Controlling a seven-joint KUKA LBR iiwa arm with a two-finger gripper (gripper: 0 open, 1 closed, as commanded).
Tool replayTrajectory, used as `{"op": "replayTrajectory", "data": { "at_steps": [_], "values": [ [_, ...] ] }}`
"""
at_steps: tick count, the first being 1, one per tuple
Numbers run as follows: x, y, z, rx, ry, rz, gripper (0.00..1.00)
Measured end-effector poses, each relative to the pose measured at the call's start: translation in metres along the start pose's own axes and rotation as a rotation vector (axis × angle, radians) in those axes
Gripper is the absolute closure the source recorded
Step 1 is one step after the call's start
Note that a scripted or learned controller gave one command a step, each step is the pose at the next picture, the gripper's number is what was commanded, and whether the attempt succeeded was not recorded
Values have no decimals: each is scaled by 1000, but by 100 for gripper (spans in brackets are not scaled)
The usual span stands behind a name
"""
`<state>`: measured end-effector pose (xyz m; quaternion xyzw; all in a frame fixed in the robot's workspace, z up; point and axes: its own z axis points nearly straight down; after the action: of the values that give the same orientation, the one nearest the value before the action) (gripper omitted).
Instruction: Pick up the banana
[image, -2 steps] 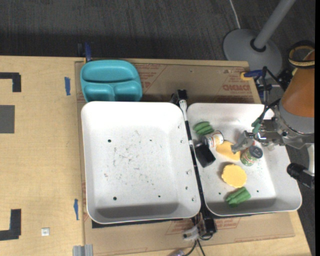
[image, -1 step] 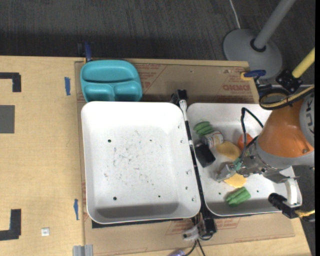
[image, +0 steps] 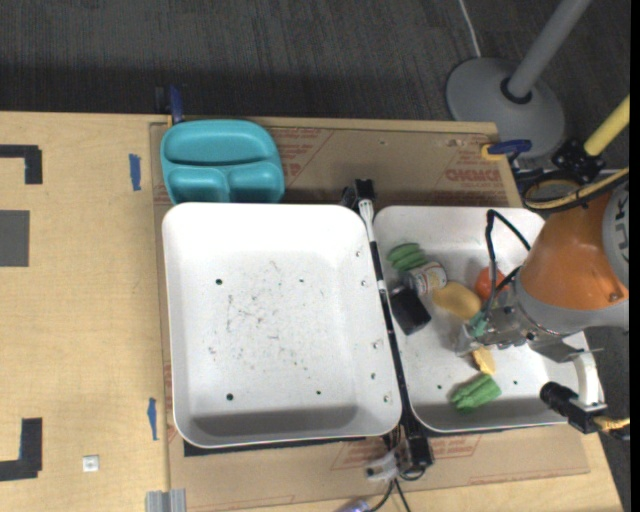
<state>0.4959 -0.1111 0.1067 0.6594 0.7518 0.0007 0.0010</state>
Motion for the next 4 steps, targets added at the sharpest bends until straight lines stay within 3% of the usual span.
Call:
{"op": "replayTrajectory", "data": {
  "at_steps": [1,4],
  "values": [
    [16,-12,18,-4,0,-156,100],
    [16,-10,-12,-14,-6,-153,100]
  ]
}}
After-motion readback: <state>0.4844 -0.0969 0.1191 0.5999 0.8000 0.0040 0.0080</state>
